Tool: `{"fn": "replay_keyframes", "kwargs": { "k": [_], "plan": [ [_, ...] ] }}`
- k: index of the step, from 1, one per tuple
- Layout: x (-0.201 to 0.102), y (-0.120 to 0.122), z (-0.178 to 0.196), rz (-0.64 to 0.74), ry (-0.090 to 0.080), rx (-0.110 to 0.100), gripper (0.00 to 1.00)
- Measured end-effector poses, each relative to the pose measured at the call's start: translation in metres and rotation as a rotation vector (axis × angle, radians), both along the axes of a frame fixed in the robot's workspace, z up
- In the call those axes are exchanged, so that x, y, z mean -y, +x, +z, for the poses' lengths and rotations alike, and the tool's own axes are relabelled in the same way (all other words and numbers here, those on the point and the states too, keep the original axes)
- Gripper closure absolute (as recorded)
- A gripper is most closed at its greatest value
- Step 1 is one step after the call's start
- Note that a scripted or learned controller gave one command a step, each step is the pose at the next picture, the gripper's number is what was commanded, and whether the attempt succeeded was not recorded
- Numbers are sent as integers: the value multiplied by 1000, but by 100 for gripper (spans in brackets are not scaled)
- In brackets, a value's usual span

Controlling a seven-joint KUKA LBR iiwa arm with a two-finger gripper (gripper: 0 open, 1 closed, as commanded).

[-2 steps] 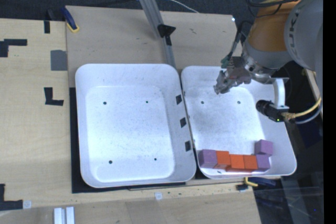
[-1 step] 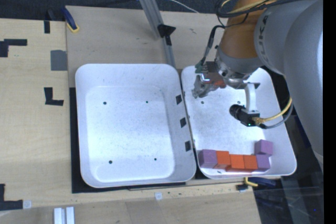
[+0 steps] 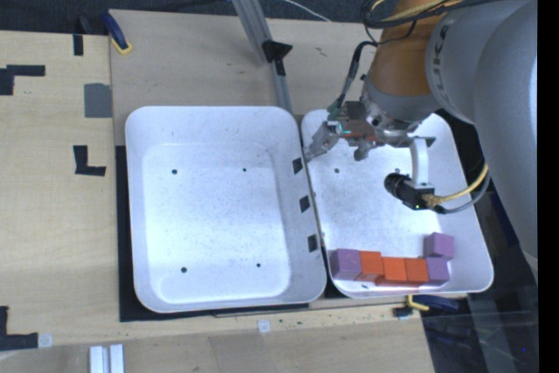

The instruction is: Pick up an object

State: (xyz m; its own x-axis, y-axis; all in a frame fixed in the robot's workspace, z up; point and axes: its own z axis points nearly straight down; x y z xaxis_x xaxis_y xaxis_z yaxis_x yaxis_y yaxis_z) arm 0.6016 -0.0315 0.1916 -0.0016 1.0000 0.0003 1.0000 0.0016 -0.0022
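Note:
Several blocks lie along the near edge of the right bin point(image 3: 454, 148): a purple block point(image 3: 348, 262) at the left, orange blocks point(image 3: 395, 268) in the middle, and a purple block point(image 3: 438, 245) stacked at the right end. My gripper point(image 3: 339, 144) hangs over the far left part of the right bin, well away from the blocks. Its fingers point(image 3: 316, 144) are spread apart with nothing between them.
The left bin point(image 3: 214, 205) sits beside the right one. A slanted metal rail point(image 3: 249, 9) runs down to the bins' far edge. The grey arm point(image 3: 489, 57) fills the upper right, and a black cable fitting point(image 3: 406, 188) hangs over the right bin.

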Motion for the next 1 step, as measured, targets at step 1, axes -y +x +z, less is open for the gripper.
{"fn": "replay_keyframes", "kwargs": {
  "k": [1],
  "plan": [
    [-35, 42, 0, 4, 1, 4, 0]
  ]
}}
